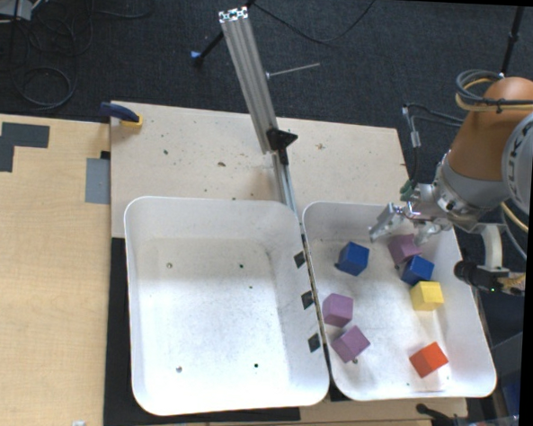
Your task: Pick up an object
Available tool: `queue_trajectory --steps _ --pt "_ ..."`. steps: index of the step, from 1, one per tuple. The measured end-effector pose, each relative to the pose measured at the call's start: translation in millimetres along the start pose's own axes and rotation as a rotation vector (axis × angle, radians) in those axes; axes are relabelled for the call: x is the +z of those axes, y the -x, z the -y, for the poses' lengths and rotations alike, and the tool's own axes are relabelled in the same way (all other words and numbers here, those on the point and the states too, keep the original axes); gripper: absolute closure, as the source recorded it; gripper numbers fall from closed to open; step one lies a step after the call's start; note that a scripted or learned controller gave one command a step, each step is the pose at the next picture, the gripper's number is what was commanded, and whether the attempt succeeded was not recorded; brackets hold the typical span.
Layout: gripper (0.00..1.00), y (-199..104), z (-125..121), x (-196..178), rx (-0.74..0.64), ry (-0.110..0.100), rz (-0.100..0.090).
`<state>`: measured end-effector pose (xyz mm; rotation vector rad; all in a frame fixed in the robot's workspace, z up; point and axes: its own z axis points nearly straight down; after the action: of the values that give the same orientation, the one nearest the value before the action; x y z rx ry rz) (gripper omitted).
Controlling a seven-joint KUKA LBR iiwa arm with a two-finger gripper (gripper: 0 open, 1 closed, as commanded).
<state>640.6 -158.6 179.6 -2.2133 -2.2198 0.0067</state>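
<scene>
Several small cubes lie in the right bin (pixel 474 355): a blue cube (pixel 354 258), a purple cube (pixel 402 250), a second blue cube (pixel 418 269), a yellow cube (pixel 426 295), two more purple cubes (pixel 337 308) (pixel 350 342) and an orange-red cube (pixel 429 359). My gripper (pixel 402 230) hangs over the far part of that bin, just behind the nearest purple cube. Its fingers stand spread and open, one toward the blue cube on the left, the other above the purple cube. Nothing is held between them.
The left bin (pixel 156 246) sits beside the right one, joined along a divider with black clips (pixel 306 298). A slanted metal rail (pixel 256 90) rises behind the bins. A blue-and-yellow clamp (pixel 121 114) lies at the board's far left corner.
</scene>
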Motion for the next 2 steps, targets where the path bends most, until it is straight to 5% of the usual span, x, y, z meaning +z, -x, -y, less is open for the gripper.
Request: queue_trajectory --steps 1,2 --pt "0.0 -1 4 45 0.003 0.0 0.001" --pt "1.0 0 3 31 0.005 0.005 0.001"
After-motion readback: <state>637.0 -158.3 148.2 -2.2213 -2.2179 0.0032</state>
